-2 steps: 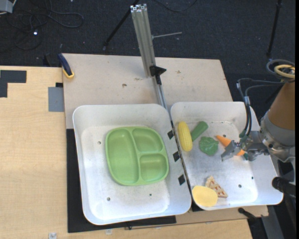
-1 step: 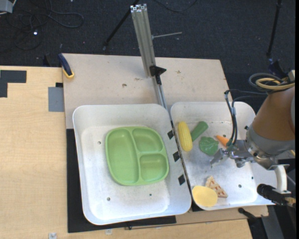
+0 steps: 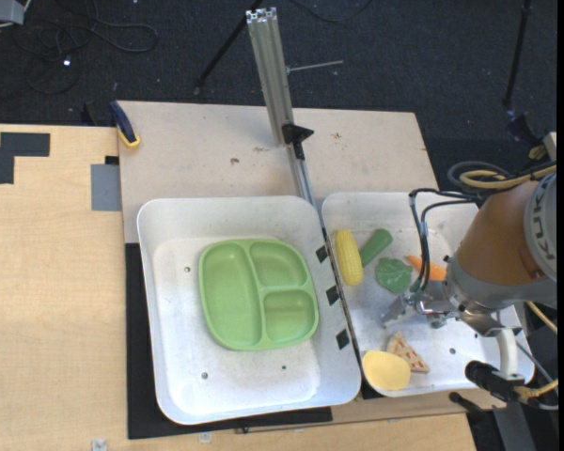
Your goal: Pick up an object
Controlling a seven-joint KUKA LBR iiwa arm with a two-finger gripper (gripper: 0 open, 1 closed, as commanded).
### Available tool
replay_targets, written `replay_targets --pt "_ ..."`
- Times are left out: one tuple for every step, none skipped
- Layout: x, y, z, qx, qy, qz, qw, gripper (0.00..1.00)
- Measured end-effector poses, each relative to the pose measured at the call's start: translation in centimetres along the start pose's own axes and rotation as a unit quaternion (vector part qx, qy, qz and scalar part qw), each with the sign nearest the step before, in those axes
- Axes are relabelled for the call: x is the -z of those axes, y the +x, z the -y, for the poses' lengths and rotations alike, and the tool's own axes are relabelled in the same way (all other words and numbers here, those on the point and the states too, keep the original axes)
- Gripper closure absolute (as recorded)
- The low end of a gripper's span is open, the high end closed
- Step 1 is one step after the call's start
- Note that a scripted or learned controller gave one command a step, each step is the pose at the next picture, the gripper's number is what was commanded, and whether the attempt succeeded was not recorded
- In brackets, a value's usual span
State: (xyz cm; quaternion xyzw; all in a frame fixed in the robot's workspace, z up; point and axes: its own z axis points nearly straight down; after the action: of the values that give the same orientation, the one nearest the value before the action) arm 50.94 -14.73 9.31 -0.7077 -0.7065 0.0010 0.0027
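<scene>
Over the right white bin [image 3: 451, 350], tool [image 3: 401, 312] state indiscernible; dark green leaf-shaped toy [image 3: 392, 274] lies just beyond it, toward the bin's far wall.

One fixed camera looks down aslant on both bins [image 3: 169, 252].

We see two white bins [image 3: 169, 252] that look like smooth plastic. The green tray [image 3: 258, 294] is plastic too, a bit shiny. The corn [image 3: 348, 256] and the other toy food look like smooth plastic. The post [image 3: 271, 73] is dull grey metal. The bench [image 3: 47, 280] is pale, matt wood.
</scene>
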Motion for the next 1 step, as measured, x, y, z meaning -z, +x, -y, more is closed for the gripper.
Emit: replay_targets --pt "1.22 -0.16 -0.01 -0.002 0.0 0.0 1.0 1.0"
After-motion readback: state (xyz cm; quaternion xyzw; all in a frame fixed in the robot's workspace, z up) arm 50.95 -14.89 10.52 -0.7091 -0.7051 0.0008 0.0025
